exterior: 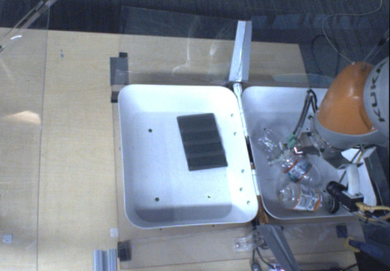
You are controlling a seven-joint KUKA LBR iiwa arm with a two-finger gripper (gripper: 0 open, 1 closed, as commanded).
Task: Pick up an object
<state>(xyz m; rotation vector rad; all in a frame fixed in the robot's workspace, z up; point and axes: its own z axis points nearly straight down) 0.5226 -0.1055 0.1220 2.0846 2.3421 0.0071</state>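
My gripper (297, 145) is low inside the right bin (268, 100), under the grey arm with its orange band (343, 107). Several clear plastic things lie crowded around it. A crumpled clear piece (266, 140) sits just to its left. A small bottle with an orange label (300, 171) lies directly below it. A larger clear bottle with a label (300, 198) rests along the bin's front wall. The arm and the glare hide the gripper's tip, and I cannot tell whether it touches any of them. In the left bin (140, 142) a dark ribbed rectangular pad (202, 141) lies flat near the middle.
A metal divider post (240, 50) rises at the back where the two bins meet. Cables and black fittings (347, 198) crowd the right bin's front right corner. Wooden bench (61, 142) stretches to the left under a clear sheet.
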